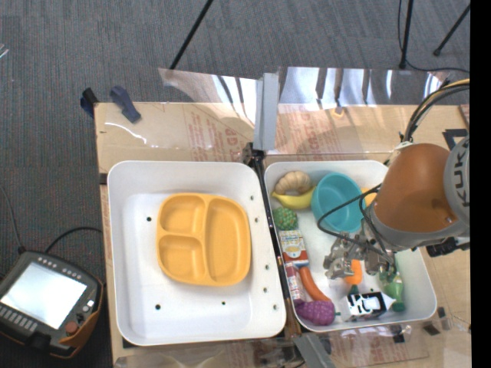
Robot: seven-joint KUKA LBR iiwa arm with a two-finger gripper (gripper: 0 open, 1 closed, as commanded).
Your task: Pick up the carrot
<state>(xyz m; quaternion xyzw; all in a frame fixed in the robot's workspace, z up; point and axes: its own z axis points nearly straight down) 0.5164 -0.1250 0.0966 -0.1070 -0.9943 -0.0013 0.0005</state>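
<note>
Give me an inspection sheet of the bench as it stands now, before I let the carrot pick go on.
Surface: two white bins side by side; left bin bears a yellow divided plate.
Job's things: carrot lies in the right bin, near its front left, between a small carton and purple grapes.
Clutter: banana, teal bowl, green round item, a black-and-white item and a green item, all in the right bin.
Grippers: gripper low over the right bin, right of the carrot; something orange shows at it, too unclear to name.
Cables: black cable loops over the bowl.
Surroundings: pendant on the floor at left; stand legs behind.
</note>
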